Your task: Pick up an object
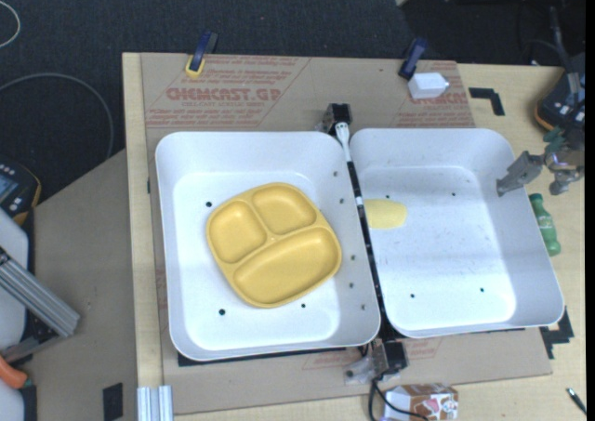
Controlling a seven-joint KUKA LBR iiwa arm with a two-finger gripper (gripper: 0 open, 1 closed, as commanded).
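**Pincer parked out at the right rim — plenty of ways for this pick to miss**

So here's what we're worried about. The two candidates are a yellow divided plate (pixel 272 243) lying flat in the left bin (pixel 177 168) and a small yellow blob of a thing (pixel 385 214) in the right bin (pixel 493 289), sitting right up against the wall that the two bins share. Neither looks like an easy grab to us. The plate is wide, low and smooth, so we'd guess the fingers would have to catch its rim or one of its dividers, or just skate off. The small piece is so close to the wall that one finger may well land on the bin edge instead of beside it — then it gets nudged away rather than pinched.

As for the arm: we see the pincer (pixel 537 171) at the far right, hanging over the right bin's outer rim, well apart from both yellow things. Its grey fingers look spread, with nothing between them. A little green bottle (pixel 545 222) lies just beside it along that same rim, and we reckon a sloppy move could clip it. From this slanted view we can't tell how high the pincer sits above the table (pixel 279 85).
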